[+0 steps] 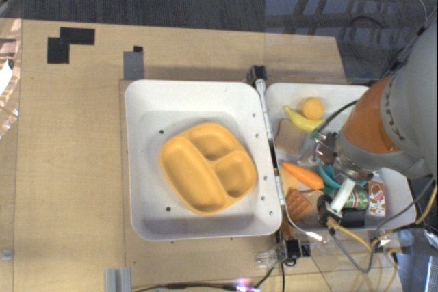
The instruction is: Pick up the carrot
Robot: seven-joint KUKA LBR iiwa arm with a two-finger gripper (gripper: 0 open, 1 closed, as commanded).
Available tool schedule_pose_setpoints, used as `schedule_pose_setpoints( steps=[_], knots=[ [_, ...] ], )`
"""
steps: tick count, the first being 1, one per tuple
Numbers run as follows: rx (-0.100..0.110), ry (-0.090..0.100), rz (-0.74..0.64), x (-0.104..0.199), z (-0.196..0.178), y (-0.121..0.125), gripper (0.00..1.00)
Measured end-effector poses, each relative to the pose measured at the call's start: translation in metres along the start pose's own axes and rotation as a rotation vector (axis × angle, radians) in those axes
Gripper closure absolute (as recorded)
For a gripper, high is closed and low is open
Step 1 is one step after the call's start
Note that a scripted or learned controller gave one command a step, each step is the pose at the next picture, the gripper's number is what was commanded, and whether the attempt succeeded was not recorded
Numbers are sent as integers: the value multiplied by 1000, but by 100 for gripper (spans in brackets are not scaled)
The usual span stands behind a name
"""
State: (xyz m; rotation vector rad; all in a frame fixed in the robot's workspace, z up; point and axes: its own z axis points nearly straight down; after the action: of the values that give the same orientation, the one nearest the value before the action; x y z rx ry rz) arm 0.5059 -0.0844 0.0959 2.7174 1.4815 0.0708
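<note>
Carrot point(303, 176) lying in right bin point(340, 91), just beside tool point(327, 167). Cannot tell tool's state. Yellow divided tray point(207, 165) in left bin point(140, 167).

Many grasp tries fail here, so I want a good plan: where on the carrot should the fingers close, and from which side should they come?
Grip the carrot around its middle, coming straight down from above. It lies flat in the right bin, long axis running from left to right, so the fingers should probably close across its narrow width. The gripper is close over its right end, and the brown piece crowds the near side.
</note>
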Motion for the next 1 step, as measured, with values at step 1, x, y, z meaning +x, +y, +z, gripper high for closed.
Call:
schedule_pose_setpoints(
  steps=[1],
  knots=[
    [56,-10,-10,43,-93,-40,0]
  ],
)
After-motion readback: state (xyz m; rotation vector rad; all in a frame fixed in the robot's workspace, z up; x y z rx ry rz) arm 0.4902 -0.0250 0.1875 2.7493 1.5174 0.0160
